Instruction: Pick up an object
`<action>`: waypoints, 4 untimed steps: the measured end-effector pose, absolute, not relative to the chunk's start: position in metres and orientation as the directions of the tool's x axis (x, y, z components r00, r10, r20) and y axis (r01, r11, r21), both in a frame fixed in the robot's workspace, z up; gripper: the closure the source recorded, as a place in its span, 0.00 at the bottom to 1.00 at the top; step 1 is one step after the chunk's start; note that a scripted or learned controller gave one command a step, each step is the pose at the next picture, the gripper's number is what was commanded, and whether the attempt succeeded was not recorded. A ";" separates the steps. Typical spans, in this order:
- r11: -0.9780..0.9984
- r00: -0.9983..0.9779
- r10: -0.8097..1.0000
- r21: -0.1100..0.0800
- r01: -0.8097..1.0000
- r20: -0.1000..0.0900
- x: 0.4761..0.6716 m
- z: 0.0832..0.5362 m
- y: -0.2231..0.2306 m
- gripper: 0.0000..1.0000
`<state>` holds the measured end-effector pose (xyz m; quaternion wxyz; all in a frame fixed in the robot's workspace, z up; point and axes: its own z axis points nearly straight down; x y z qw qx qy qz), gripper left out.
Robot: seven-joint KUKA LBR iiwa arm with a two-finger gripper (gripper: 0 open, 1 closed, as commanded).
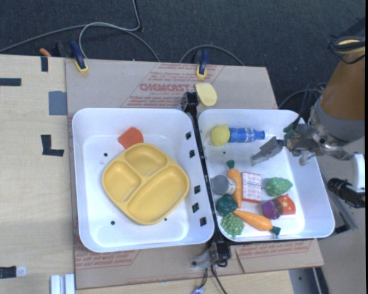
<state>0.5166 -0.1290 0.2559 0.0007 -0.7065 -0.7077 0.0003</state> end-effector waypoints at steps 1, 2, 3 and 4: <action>0.002 -0.002 1.000 -0.004 1.000 0.001 0.541 0.183 -0.073 0.00; 0.000 0.000 1.000 0.008 1.000 -0.004 0.554 0.089 -0.099 0.00; 0.004 -0.004 1.000 0.020 1.000 -0.005 0.533 0.090 -0.109 0.00; 0.003 -0.003 1.000 0.027 1.000 -0.010 0.535 0.103 -0.111 1.00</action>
